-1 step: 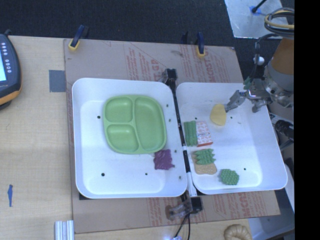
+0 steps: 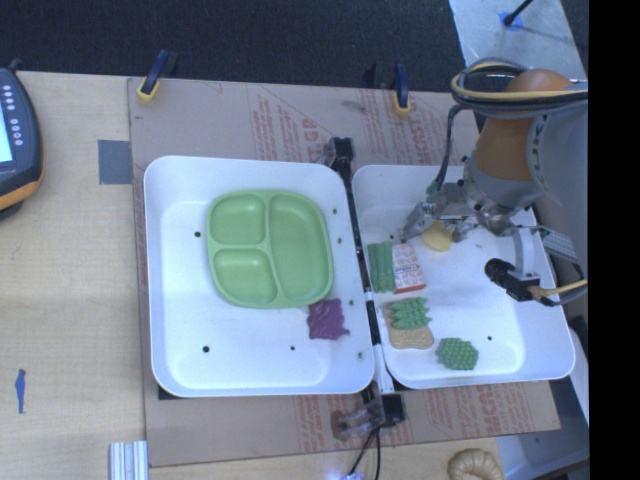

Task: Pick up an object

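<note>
Fingers of the gripper point(image 2: 432, 230) sat low in the right bin point(image 2: 520, 358) — whether spread or pressed together could not be told. A pale yellow object point(image 2: 437, 238) lay just beside them. Nearer lay a green strip point(image 2: 380, 266), a small card point(image 2: 406, 267) and a green bumpy piece point(image 2: 457, 353). The left bin point(image 2: 175, 318) held a green divided plate point(image 2: 270, 248) and a purple piece point(image 2: 326, 319).

Fig.: my remote view of the light wood bench point(image 2: 70, 298), w/ a brown cardboard sheet point(image 2: 250, 118) clamped on top by blue and yellow clips. Dark floor point(image 2: 230, 13) beyond the far edge; a handheld controller point(image 2: 15, 133) sits at left.
</note>
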Motion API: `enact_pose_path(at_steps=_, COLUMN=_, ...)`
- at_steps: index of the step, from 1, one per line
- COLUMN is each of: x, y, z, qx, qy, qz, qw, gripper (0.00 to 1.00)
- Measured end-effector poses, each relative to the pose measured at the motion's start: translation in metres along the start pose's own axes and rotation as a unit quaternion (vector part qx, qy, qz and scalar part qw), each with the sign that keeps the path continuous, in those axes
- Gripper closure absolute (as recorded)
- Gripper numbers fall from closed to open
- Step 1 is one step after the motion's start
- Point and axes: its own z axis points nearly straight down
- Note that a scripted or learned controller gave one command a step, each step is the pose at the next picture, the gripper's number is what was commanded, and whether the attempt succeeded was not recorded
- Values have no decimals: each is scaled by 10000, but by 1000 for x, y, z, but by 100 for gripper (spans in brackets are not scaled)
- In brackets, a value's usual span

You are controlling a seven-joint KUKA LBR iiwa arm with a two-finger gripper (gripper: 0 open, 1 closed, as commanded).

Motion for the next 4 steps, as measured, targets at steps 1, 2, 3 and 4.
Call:
enact_pose_path(at_steps=1, x=-3, y=1, z=-17, qx=-33, qy=-16, qz=7, qw=10000, gripper=100)
enact_pose_path(at_steps=2, x=-39, y=-78, z=-91, qx=-50, qy=-18, qz=62, qw=10000, gripper=100)
enact_pose_path(at_steps=3, x=-35, y=-76, z=-87, qx=-37, qy=-8, qz=31, qw=10000, gripper=0)
enact_pose_path(at_steps=4, x=12, y=-16, z=-4, qx=-59, qy=-17, qz=-7, qw=10000, gripper=0)
